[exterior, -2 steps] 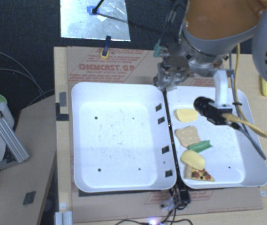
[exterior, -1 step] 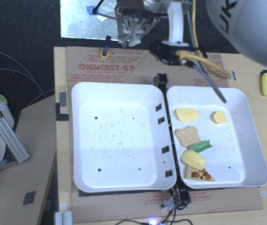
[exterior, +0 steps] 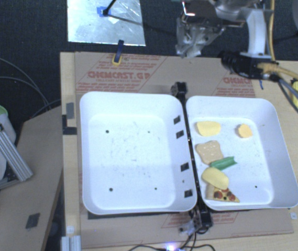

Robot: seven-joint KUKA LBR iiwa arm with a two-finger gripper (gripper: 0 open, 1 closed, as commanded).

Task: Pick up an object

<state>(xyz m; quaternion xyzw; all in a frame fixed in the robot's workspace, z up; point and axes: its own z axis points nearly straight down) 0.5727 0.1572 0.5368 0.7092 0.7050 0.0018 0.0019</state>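
Tan toy bread slice (exterior: 209, 151), flat and squarish with a speckled face, lying in the shallow white plastic right bin (exterior: 279, 140), toward nine o'clock of the bin's centre. Probably light, stiff moulded plastic, not fragile. Likely smooth enough to slip. Lying low on the floor, so little edge to catch; best taken across its two straight sides, pressing down to the bin floor.

Around it, largest first:

- Brown cardboard sheet with red print (exterior: 138, 72), matte, under both bins.
- Shallow white plastic left bin (exterior: 128, 150), glossy, round-cornered, lightly scuffed, joined to the right bin by black clips.
- Grey two-finger gripper (exterior: 190, 43), metallic, hanging beyond the bins at twelve o'clock, well apart from every piece. Blurred; cannot tell whether spread or closed, and nothing seen held.
- Pale yellow rounded toy slab (exterior: 208, 128), at twelve o'clock of the bread, just beside it. Smooth, domed edge, probably slippery.
- Yellow oval toy lump (exterior: 215, 178), at six o'clock of the bread; thicker, so likely the easiest grasp.
- Toy pizza wedge with red spots (exterior: 223, 195), touching the lump at five o'clock; thin and flat.
- Green toy pea pod (exterior: 223, 162), narrow, between bread and lump.
- Small orange-yellow toy disc (exterior: 244, 131), alone at two o'clock, well apart from the rest; the least crowded target.
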